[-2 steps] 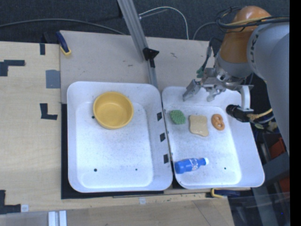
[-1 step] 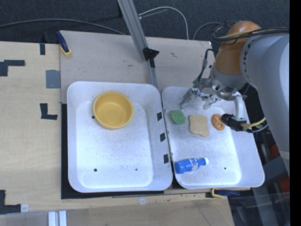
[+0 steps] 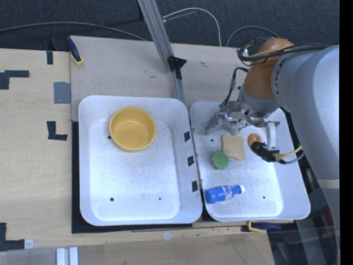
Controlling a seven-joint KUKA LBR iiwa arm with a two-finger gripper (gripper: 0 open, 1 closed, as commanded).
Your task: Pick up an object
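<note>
Claw (image 3: 228, 121) low over right bin (image 3: 287, 203)

Yellow bowl (image 3: 132, 128); green ball (image 3: 220, 160); blue bottle (image 3: 223, 193), white cap; tan sponge (image 3: 233, 147); white speckled bins (image 3: 88, 164).

In the right bin (image 3: 276, 203) below my wrist lie a tan, bread-like slab (image 3: 233, 147) and, touching its lower left corner, a small round green thing (image 3: 220, 160). A small orange piece (image 3: 253, 139) sits just right of the slab. Nearer the front, a blue bottle (image 3: 222, 194) lies on its side, white cap pointing right.
</note>
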